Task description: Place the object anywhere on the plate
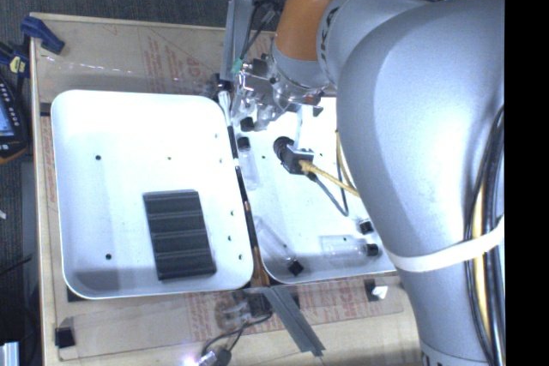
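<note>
The plate (178, 234) is a dark ribbed rectangle lying in the lower middle of the left bin (86, 124). My gripper (244, 117) hangs over the upper left corner of the right bin (283, 210), close to the wall between the two bins, well up and right of the plate. The big grey arm hides most of the right bin. A clear tube-like object with a dark end (347, 249) lies near that bin's front edge. Nothing can be made out between the fingers.
Small dark pieces (294, 267) lie at the front of the right bin, another (367, 227) by the arm. A yellow cable (330, 183) runs from the wrist across that bin. A metal bracket (292, 320) sits on the bench in front.
</note>
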`<state>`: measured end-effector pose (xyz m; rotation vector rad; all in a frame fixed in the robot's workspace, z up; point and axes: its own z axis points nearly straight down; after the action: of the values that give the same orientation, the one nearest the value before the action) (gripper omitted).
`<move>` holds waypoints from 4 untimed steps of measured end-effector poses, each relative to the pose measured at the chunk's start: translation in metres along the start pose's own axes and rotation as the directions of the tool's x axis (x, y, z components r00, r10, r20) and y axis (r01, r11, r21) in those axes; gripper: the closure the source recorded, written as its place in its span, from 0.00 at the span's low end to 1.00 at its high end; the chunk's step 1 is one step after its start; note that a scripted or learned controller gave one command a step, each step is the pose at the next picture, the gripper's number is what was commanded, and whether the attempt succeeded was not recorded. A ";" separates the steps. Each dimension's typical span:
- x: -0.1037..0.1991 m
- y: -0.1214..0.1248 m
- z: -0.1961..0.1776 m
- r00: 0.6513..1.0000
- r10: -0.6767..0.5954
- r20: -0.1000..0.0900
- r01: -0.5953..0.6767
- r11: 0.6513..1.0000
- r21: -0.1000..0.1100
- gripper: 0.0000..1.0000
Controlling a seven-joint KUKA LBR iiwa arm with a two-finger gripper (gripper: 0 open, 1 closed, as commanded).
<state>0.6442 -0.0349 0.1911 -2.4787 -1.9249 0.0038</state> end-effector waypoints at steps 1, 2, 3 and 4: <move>0.002 -0.168 0.001 0.998 -0.070 0.001 0.070 0.998 0.002 1.00; 0.116 -0.171 0.047 1.000 -0.006 0.004 0.006 1.000 0.003 1.00; 0.076 -0.165 0.001 0.837 -0.547 0.003 0.547 0.837 -0.002 1.00; 0.150 -0.184 0.102 0.900 -0.436 0.002 0.436 0.900 0.002 1.00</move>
<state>0.5023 0.1562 0.0901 -1.9850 -2.4305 0.0073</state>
